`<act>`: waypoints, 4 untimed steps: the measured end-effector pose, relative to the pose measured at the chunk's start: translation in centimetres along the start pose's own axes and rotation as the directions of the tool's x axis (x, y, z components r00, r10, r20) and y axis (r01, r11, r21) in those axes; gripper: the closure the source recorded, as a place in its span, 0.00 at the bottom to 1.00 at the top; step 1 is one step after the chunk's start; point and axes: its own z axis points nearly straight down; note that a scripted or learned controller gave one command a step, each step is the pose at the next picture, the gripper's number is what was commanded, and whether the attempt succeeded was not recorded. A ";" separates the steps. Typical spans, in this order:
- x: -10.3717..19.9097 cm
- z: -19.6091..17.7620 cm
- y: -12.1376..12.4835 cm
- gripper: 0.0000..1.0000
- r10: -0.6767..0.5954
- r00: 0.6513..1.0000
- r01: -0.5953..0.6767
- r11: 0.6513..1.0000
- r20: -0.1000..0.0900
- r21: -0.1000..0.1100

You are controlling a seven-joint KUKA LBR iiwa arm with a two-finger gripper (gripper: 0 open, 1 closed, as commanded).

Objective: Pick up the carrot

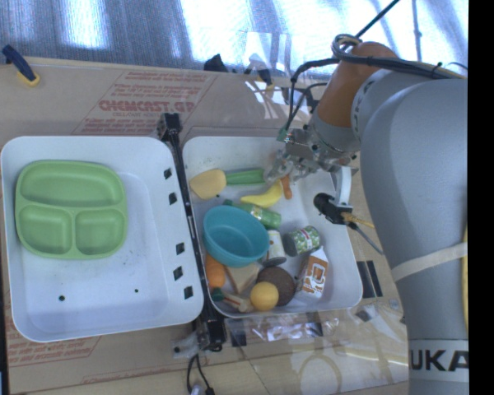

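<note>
Brown cardboard covering the bench carries red print reading "CHEMCAST GP". Lower right, the arm shows white letters "UKA". Over the right bin, the end effector sits low beside the banana; whether it is open or closed cannot be told. A small orange carrot lies just beneath it, partly hidden.
</note>
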 end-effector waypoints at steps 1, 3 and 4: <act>6.9 -9.4 -2.5 1.00 0.382 0.924 -0.382 0.924 -0.011 -0.012; 1.8 -12.7 -7.9 0.00 0.152 0.988 -0.152 0.988 -0.004 -0.008; 9.6 -10.3 -11.0 0.00 0.178 0.984 -0.178 0.984 -0.006 -0.004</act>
